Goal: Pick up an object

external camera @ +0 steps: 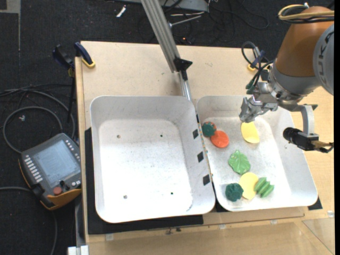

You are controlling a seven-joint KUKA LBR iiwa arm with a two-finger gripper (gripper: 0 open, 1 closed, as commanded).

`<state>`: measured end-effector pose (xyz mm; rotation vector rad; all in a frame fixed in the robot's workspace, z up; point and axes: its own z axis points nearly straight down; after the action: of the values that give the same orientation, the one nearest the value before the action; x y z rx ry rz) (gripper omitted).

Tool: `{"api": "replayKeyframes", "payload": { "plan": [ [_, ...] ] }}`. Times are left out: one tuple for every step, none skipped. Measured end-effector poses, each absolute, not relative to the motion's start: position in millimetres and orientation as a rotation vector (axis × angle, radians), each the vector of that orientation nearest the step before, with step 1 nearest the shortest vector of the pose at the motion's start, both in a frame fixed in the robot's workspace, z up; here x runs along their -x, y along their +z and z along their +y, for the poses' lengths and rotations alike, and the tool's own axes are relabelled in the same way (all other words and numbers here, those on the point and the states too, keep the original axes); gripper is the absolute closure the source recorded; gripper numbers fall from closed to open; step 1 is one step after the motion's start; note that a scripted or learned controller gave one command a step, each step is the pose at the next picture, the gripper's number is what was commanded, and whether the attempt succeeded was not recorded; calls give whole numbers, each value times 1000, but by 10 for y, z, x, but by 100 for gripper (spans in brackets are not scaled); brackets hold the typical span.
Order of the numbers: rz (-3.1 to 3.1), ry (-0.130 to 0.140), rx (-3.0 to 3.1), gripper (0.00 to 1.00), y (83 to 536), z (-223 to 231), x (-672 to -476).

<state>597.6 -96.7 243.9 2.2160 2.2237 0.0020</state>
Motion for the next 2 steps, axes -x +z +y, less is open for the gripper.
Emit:
{"api": "replayKeyframes", "payload": {
  "plan": [
    [2231,0,-2214,100,2312,-470,-6079],
    [2229,4,-2213,100,2401,2,-6158]
  ]
}}
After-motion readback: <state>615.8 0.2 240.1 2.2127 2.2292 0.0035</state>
